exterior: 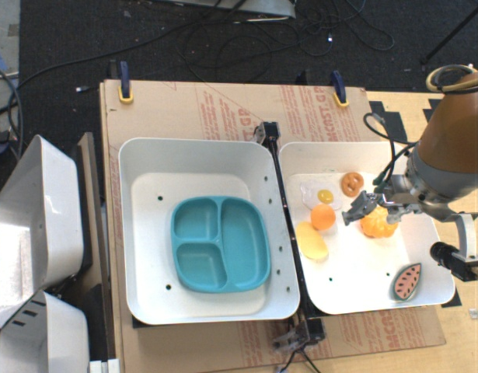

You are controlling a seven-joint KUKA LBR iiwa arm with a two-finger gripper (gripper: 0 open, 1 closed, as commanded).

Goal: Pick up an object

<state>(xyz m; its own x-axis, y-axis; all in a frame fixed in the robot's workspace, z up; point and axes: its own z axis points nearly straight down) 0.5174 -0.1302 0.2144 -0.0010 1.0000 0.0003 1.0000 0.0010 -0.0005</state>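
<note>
My gripper (pixel 375 213) hangs over the right bin (pixel 363 290), open, with one dark finger (pixel 357 210) to the left of an orange fruit-like object (pixel 377 226). That object lies on the bin floor just below and between the fingers; nothing shows it being lifted. To its left sit a small orange ball (pixel 322 217) and a pale yellow lemon-shaped piece (pixel 312 244). A tiny yellow item (pixel 325 196) and a brown pretzel-like ring (pixel 351 183) lie farther back. A watermelon slice (pixel 407 281) rests near the front right corner.
The left bin (pixel 145 208) holds a teal divided plate (pixel 221 243). A thin wall (pixel 284 208) separates the bins. Cables trail from the arm (pixel 448 146) at the right. Grey tubs (pixel 33 231) stand off the bench to the left.
</note>
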